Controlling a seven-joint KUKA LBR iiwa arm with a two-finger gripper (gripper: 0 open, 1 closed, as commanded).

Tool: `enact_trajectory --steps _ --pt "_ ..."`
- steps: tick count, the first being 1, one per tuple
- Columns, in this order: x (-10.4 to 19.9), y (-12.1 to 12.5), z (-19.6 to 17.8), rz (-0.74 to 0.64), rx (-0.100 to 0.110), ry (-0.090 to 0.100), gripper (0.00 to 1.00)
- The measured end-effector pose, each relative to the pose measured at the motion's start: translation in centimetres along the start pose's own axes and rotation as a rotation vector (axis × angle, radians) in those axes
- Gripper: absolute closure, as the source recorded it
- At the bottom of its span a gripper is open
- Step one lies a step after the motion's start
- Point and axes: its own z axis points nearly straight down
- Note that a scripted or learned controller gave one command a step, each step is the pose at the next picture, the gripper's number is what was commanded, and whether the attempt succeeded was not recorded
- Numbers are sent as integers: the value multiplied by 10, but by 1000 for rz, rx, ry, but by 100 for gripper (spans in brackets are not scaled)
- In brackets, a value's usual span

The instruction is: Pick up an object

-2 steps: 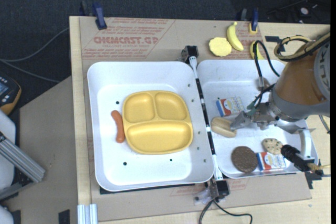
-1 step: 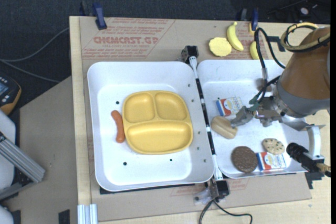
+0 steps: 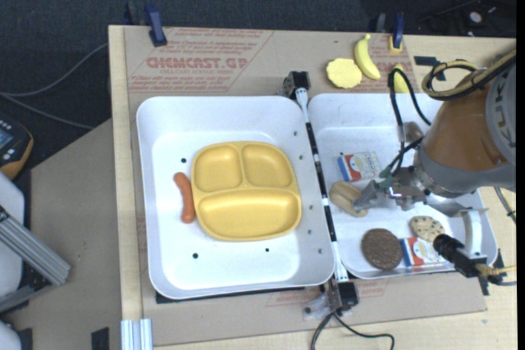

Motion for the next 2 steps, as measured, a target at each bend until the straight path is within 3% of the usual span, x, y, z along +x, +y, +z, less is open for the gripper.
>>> enact_trajectory --steps 1,2 --pt "-14 -21 -15 1 -5 0 0" --pt "-76 6 -13 2 -11 -6 0"
